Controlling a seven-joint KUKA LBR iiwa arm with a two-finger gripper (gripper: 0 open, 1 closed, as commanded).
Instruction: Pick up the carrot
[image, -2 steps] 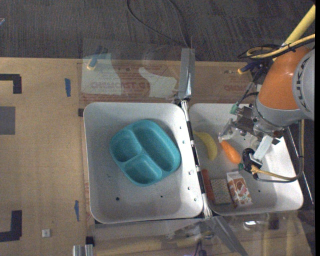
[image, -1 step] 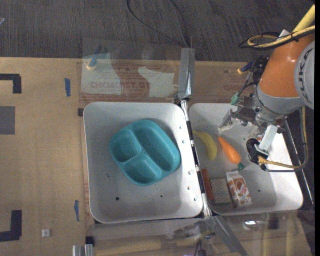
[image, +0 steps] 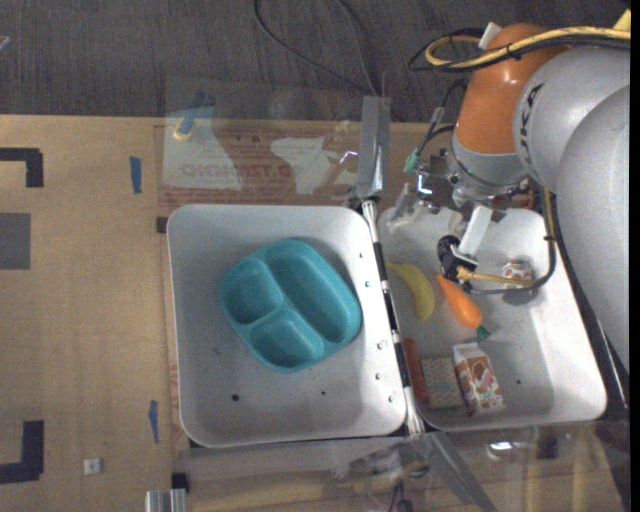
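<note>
Since the carrot (image: 460, 303) lies flat on the floor of the right bin (image: 560, 370), any pick has to come from above. Its pos: roughly mid-bin, slanted, fat orange end up-left, thin end w/ green tip down-right. A banana (image: 415, 288) sits just beside it on the left, apart but close. A carton (image: 478, 378) is nearer the bin's front edge, clear of it. The left bin (image: 200, 380) holds a teal divided plate (image: 290, 300), not relevant here.

The gripper (image: 432, 192) hangs over the far part of the right bin, up-left of the carrot, not touching it. Open or closed: can't tell, the wrist blocks the view.

Handling, est. only:
- Looks like a toy veg: prob. light, stiff, smooth skin, so somewhat slippery.
- Tapered body, so a squeeze near the thin end may squirt it out. Round section, so it may roll if nudged.
- Not fragile by the look of it; moderate grip force should be ok.

Best hold: across the short axis at the thick mid-body, approx. square to its length. Avoid the green tip, which is too narrow. Watch the banana side, as clearance there is tight.
</note>
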